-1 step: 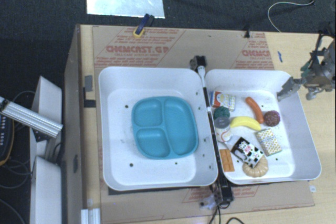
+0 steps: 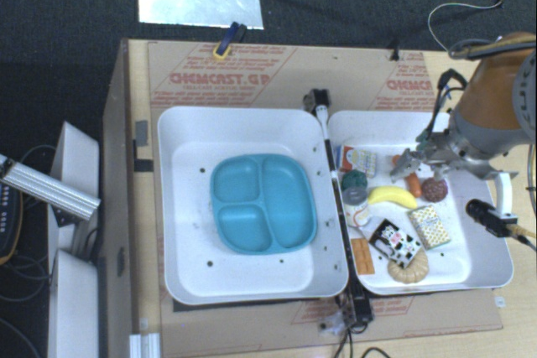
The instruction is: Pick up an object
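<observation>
Reaching from the right, grey two-finger gripper [image 2: 410, 166] hangs low over right white bin [image 2: 491, 264], fingers apart around small orange carrot-like piece [image 2: 413, 183], beside yellow banana [image 2: 393, 196].

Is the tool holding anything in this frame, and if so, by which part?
Cannot be told. The tool sits low in the right bin, right over a small orange piece beside the banana, but the view is too small to show a hold.

The table [image 2: 252, 67] is topped with a tan board printed in red. Two shallow white bins sit on it side by side, touching: left bin [image 2: 180, 180], right bin [image 2: 487, 256].
</observation>
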`<state>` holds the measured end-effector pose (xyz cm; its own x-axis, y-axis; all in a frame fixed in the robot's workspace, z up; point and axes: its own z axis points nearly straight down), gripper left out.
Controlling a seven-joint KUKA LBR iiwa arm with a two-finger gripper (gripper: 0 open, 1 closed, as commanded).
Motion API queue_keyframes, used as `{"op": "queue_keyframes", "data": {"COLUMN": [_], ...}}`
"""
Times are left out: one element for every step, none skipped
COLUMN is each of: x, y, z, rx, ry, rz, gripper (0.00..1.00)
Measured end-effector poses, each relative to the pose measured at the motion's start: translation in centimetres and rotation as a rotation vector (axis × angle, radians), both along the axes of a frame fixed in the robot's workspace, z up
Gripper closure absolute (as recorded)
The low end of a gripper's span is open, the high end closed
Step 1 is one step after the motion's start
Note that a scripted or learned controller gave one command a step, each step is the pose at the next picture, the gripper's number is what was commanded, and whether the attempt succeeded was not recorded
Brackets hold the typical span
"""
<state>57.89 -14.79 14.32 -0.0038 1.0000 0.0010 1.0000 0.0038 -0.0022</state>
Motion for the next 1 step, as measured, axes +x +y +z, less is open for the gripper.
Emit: {"op": "queue_keyframes", "data": {"x": [2.62], "y": [-1.75], "z": [-5.95], "rx": [-0.002], "ry": [-0.003], "rz": [-0.001], "gripper": [0.0]}}
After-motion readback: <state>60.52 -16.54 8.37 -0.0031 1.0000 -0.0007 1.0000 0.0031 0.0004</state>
